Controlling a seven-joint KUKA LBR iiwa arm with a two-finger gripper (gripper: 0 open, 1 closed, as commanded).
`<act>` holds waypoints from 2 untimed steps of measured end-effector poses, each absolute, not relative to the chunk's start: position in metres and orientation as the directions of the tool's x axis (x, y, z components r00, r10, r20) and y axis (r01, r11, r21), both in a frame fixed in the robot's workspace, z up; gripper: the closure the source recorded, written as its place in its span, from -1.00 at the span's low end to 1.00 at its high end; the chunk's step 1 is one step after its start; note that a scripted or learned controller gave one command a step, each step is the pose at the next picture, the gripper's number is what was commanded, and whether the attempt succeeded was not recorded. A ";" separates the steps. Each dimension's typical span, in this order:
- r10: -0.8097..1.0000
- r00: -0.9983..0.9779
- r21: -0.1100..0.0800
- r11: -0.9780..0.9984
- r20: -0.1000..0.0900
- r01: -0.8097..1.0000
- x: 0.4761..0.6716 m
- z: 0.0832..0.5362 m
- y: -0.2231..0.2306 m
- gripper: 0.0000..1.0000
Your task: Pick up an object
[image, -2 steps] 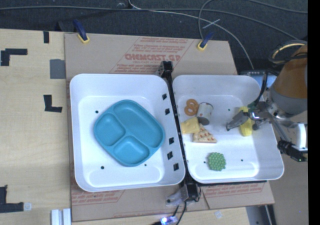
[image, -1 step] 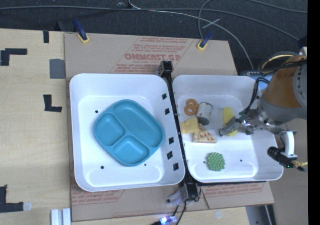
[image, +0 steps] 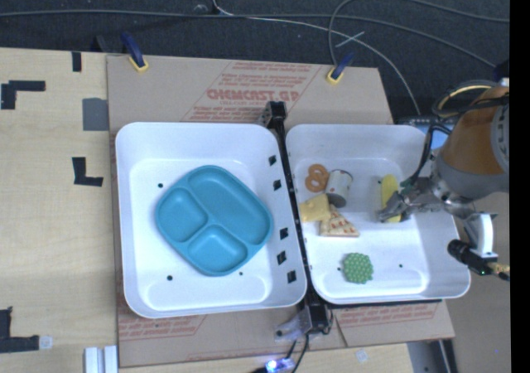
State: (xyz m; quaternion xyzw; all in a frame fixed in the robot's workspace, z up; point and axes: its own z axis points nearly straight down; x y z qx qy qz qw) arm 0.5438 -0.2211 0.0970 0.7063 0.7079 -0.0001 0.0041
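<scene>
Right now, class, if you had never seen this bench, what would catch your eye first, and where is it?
The blue divided plate stands out, alone in the left bin. The right bin holds a cluster of small things: a pretzel, a metal can, yellow pieces and a green ball. The gripper reaches in from the right, down by a yellow item at that bin's right side.

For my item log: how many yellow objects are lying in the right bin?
2: a yellow piece near the right wall, just by the gripper, and a pale yellow wedge close to the divider. The arm may hide more.
</scene>
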 end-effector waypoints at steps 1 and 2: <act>1.000 -0.001 0.003 0.001 -0.001 1.000 0.540 0.140 -0.219 1.00; 1.000 -0.002 0.006 0.002 -0.003 1.000 0.544 0.204 -0.221 1.00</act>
